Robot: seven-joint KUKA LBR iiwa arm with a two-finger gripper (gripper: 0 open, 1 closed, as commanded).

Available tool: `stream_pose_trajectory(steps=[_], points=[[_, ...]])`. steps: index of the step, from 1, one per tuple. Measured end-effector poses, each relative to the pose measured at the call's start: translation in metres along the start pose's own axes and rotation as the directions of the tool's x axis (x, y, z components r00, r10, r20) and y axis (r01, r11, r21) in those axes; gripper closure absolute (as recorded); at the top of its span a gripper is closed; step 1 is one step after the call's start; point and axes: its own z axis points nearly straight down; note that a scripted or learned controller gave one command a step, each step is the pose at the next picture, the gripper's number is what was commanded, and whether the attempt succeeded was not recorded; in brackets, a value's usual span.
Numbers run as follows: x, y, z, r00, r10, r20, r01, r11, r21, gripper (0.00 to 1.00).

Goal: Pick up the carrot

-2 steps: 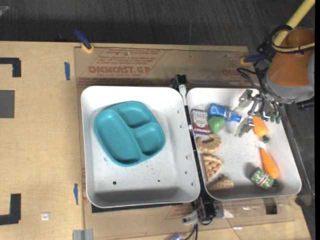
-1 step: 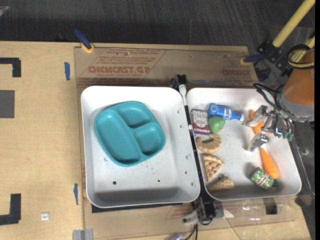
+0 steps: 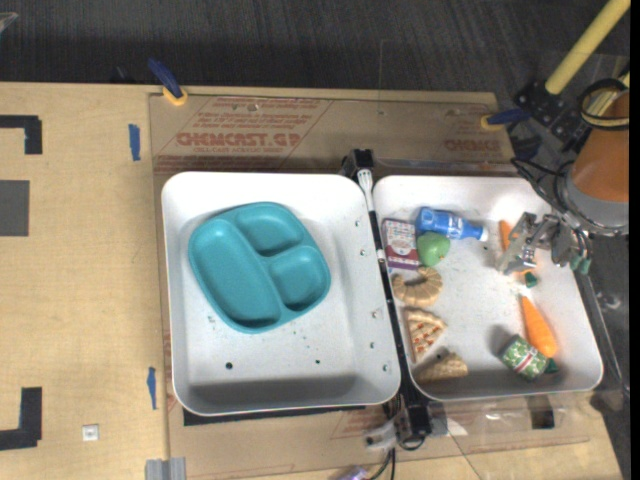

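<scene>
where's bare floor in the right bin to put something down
Free: the middle of the right bin, between the croissant and the carrot; also the top strip above the blue bottle. Crowded: the left wall, from the carton down to the pizza slice, and around the tool.

Bare white floor of the right bin (image 3: 470,298) lies open at nine o'clock of the orange carrot (image 3: 538,326); a small green can (image 3: 524,358) touches it at seven o'clock.

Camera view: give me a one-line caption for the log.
Gripper over the right bin, above the carrot lying apart from it; teal tray in the left bin.
</scene>
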Motion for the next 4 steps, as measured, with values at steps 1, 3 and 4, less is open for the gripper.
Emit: stream_pose_trajectory(steps=[1,3,4], points=[[0.013,0.066,-0.017,0.991,-0.130,-0.014,0.130,0.992,-0.002,1.00],[0.050,0.076,0.012,0.830,-0.558,-0.007,0.557,0.830,-0.005,0.00],[-0.043,0.024,0.017,0.586,-0.810,-0.008,0.810,0.586,-0.013,0.00]])
